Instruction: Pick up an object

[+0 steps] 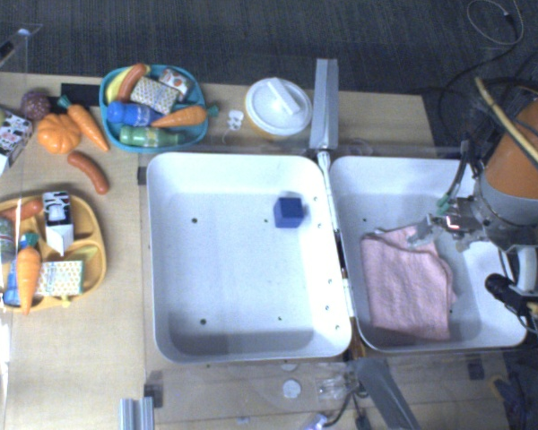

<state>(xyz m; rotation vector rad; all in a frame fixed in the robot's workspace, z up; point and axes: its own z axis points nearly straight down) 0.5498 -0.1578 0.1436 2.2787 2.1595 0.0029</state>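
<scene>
Overhead, a grey KUKA arm with an orange band reaches in from the right over the right-hand white bin, its two-finger gripper low at the upper right corner of a pink cloth. The cloth lies flat-ish and rumpled against the bin's left wall, reaching down to its near edge. The gripper's tips sit at or just above the cloth's raised corner; whether the fingers are spread or closed cannot be told from this slant, and nothing is plainly held between them.

Across the divider, the left-hand white bin carries a small blue cube, resting alone near its far right corner, well apart from the gripper.

On the wooden bench beyond the bins, a blue bowl at the far edge is heaped with toy food, including a carrot and a blue bottle. Beside it stands a white lidded container. Toward the far left corner lie a toy pumpkin, a loose toy carrot and a toy sausage. A yellow tray at the bench's left edge holds more toy groceries, among them a carrot and small cartons. Black cables trail over the dark floor at the upper right.
</scene>
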